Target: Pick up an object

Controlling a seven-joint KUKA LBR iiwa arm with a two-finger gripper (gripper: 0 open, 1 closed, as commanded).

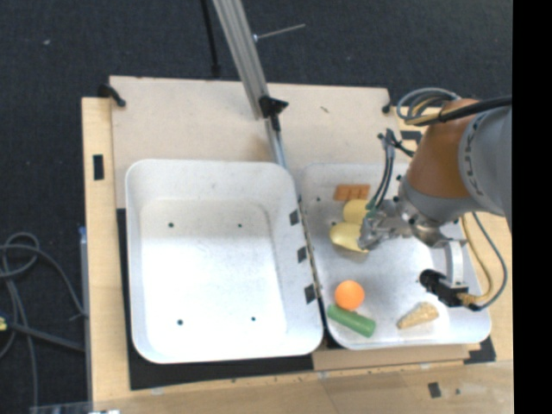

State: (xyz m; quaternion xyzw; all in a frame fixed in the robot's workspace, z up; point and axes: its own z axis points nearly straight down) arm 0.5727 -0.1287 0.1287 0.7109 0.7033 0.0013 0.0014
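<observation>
Arm: we see the grey arm [470, 158] with its orange band reaching in from the right, bent down over the right bin [392, 339].
Gripper: the gripper [371, 234] sits low in the upper-middle of the right bin, its tip against the pale yellow object [347, 236].
Gripper state: we cannot tell whether it is parted or closed; the wrist hides that part, and the tip is a dark blur.
Pale yellow object: it lies in the right bin just left of the gripper, touching it or very nearly so; we cannot say it is gripped.
Second yellow piece: a second yellow piece [354, 210] lies just above it, beside an orange-brown block [351, 191] near the bin's top wall.
Orange ball: the orange ball [349, 295] rests lower in the bin, touching the green cylinder [351, 321] below it.
Tan wedge: the tan wedge [417, 316] lies near the bin's lower right corner, well apart from the gripper.
Left bin: we see the left bin [142, 188] beside it, white and speckled.
</observation>
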